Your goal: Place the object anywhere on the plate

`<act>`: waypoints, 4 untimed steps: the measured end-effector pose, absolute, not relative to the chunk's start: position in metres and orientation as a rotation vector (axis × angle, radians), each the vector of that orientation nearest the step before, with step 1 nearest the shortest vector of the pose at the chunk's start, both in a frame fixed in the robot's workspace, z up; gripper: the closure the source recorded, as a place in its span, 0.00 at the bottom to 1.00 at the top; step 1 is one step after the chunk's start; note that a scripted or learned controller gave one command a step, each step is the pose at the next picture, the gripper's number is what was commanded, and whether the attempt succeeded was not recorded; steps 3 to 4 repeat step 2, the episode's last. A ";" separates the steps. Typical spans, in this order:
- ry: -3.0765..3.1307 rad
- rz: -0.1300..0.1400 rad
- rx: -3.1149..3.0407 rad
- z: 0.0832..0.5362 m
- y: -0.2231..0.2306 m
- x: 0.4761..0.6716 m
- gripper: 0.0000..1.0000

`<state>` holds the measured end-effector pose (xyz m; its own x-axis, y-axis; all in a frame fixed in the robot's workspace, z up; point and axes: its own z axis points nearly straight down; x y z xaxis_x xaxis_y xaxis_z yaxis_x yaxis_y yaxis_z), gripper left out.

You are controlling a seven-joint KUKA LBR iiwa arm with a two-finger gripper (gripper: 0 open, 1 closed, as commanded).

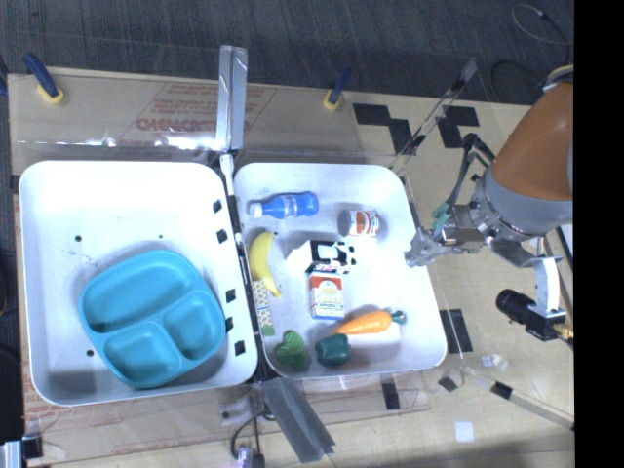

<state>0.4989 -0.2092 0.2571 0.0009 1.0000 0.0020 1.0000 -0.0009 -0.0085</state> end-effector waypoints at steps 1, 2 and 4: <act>-2.269 0.000 -2.175 0.368 -0.210 0.477 1.00; -2.186 0.003 -2.253 0.252 -0.210 0.477 1.00; -2.186 0.003 -2.253 0.252 -0.210 0.477 1.00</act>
